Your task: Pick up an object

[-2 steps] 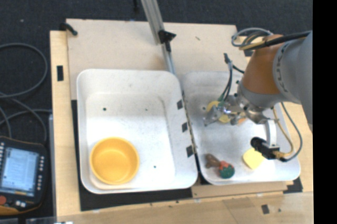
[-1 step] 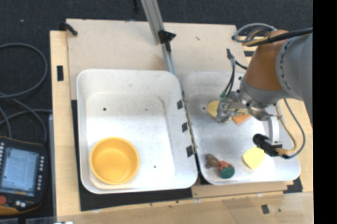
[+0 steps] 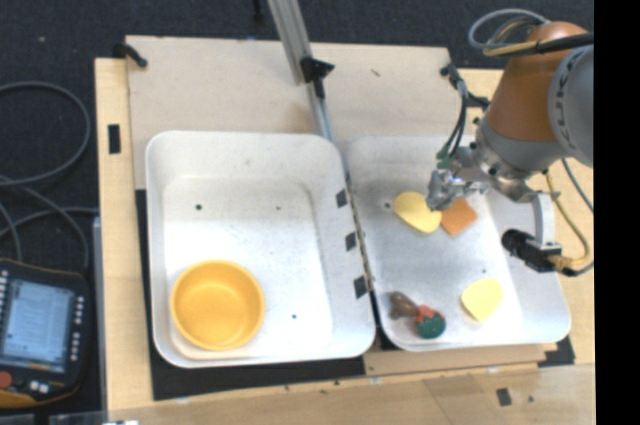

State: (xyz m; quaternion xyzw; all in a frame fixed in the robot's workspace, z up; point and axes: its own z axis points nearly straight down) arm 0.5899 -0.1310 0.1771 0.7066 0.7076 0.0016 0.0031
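Nearest me, left bin [image 3: 160,163]: yellow bowl [image 3: 217,303] in its near corner. Right bin [image 3: 540,318]: small brown-and-green toy [image 3: 420,315] at the near edge, yellow piece [image 3: 482,298] beside it. Farther back, a yellow slab [image 3: 416,212] touches an orange block [image 3: 459,218]. Hand [image 3: 446,190] sits low over that pair (fingers apart or together, I cannot tell).

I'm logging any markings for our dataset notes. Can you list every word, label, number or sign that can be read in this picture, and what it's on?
No text here can be read.
Handheld pendant at the left edge: its lit screen shows lines and its buttons show marks, all too small and blurred to read.
White bins, yellow bowl, the pieces in the right bin, and the arm with its orange band: no lettering shows.
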